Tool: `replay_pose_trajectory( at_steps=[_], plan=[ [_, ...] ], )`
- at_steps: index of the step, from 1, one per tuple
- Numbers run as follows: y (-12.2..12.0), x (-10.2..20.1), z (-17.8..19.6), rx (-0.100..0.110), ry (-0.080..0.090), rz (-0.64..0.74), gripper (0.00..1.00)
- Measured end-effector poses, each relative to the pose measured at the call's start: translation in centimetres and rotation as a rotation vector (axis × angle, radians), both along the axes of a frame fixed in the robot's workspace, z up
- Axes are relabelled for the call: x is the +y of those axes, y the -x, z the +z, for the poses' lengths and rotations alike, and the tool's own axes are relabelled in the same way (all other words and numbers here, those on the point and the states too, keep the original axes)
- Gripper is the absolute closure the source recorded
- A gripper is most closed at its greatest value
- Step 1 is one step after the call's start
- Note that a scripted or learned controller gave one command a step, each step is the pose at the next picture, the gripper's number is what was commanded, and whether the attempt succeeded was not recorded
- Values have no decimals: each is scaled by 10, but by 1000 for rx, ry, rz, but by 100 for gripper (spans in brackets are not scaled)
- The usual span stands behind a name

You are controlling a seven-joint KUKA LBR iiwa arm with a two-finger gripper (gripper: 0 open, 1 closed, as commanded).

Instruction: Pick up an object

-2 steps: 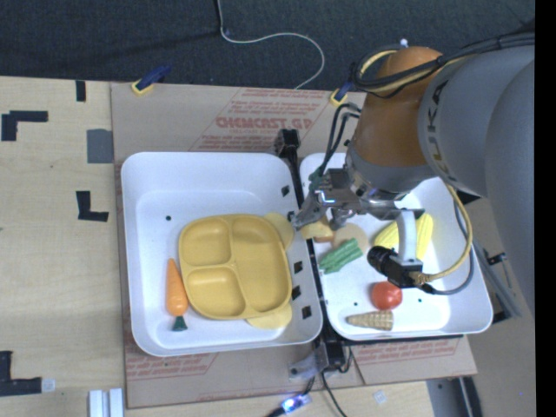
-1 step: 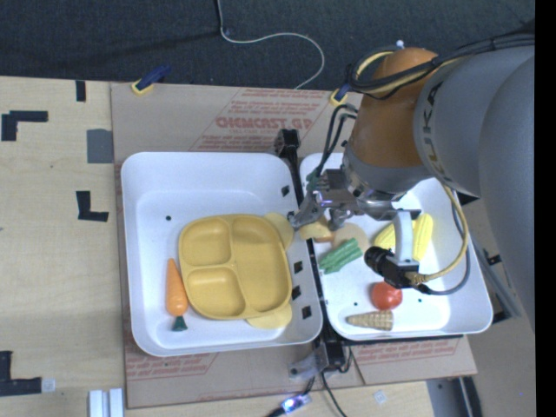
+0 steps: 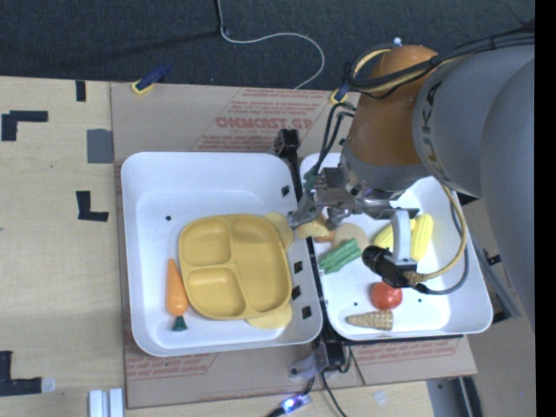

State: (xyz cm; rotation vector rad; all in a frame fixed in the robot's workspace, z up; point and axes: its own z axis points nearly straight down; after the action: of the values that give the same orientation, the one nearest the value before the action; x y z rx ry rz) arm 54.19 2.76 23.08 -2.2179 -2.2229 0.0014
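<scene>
Plastic toy food lies under and beside my gripper (image 3: 317, 218), which hangs low over the right bin (image 3: 460, 320) at its wall next to the left bin (image 3: 139, 181). Jaw state: cannot tell, wrist hides it. Nearest candidates: a pale piece (image 3: 340, 235) directly below, green bean pod (image 3: 340, 255) just beyond it. Tomato (image 3: 387, 296), cone (image 3: 371, 321) and corn (image 3: 421, 234) sit further off. Judgement: descend straight, centre on one piece, avoid catching the bin wall or yellow tray (image 3: 233, 263).
</scene>
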Motion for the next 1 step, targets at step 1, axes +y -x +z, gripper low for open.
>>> replay_pose_trajectory(
  at_steps=[1],
  plan=[
    [-7,-2,-17,2,2,-1,100]
  ],
)
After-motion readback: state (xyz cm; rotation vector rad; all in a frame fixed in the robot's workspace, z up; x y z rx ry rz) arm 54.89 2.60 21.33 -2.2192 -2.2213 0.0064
